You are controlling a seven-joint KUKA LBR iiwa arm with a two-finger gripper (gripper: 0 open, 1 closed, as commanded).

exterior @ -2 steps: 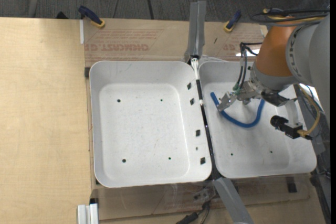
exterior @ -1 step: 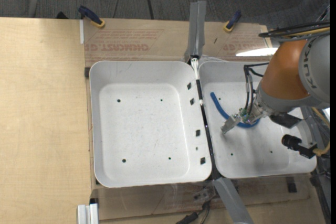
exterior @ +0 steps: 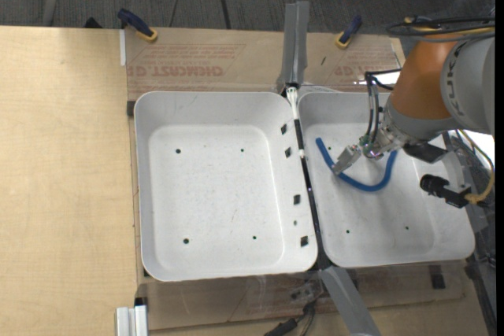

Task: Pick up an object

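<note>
A blue curved cord or band [exterior: 356, 179] lies in the right bin [exterior: 378, 240], bending from its upper left down and round to the right. My gripper [exterior: 354, 157] hangs low in that bin, right over the middle of the blue cord, at the end of the grey arm with its orange band [exterior: 421, 83]. One grey finger [exterior: 345, 162] points down-left next to the cord. The wrist hides part of the cord's right end. Whether the cord sits between the fingers cannot be made out.
The left bin [exterior: 157, 193] lies beside the right one, split from it by a grey divider bar [exterior: 303, 169]. Cardboard [exterior: 205, 63] with two clamps lies behind the bins. A black cable fitting [exterior: 441, 189] hangs off the arm over the right bin's right side.
</note>
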